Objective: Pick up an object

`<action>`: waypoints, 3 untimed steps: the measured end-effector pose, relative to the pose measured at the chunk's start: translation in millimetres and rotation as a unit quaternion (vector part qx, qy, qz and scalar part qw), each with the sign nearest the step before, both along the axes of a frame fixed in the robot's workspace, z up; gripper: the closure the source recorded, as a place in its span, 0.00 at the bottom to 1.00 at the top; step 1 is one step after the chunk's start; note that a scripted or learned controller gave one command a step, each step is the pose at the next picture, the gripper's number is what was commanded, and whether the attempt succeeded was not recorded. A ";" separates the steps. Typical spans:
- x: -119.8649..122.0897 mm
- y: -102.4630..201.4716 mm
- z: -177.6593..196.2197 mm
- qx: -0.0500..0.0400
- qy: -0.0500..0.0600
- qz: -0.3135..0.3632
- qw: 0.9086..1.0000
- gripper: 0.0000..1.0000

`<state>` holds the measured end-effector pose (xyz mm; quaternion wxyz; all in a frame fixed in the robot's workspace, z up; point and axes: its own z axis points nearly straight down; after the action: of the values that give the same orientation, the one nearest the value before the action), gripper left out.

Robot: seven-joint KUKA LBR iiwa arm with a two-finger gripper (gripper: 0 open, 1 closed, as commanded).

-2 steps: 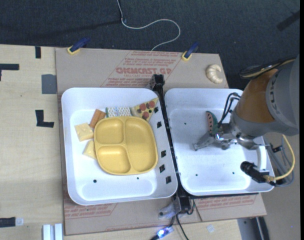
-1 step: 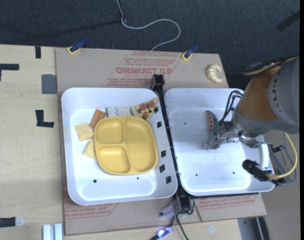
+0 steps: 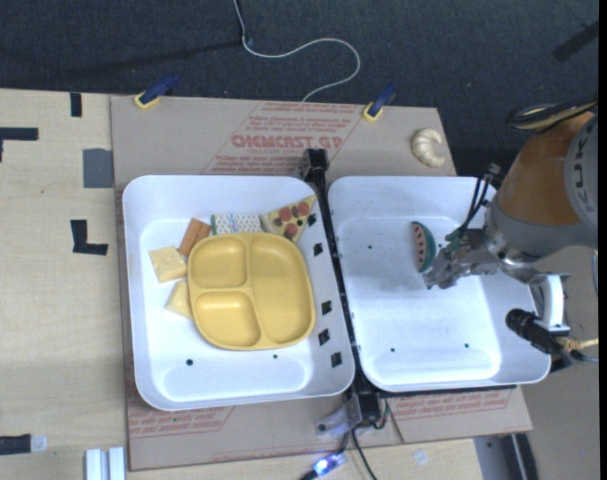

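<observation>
A watermelon slice, red with a green rind, lies in the right bin near its upper middle. My gripper hangs low in that bin, just right of and below the slice, close to touching it. The grey arm with its orange band reaches in from the right. In the left bin a yellow divided plate rests on several flat food pieces: a pizza slice, a brown cracker and pale yellow squares.
A black divider runs between the two bins. A beige lump sits on the cardboard behind the right bin. A white cable loops across the dark cloth at the back.
</observation>
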<state>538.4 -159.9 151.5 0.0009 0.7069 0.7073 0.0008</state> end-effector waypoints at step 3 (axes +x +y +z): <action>22.3 52.9 81.3 0.001 0.002 0.003 1.000 1.00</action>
<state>560.7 -106.9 232.8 -0.0009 0.7047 0.7095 0.0004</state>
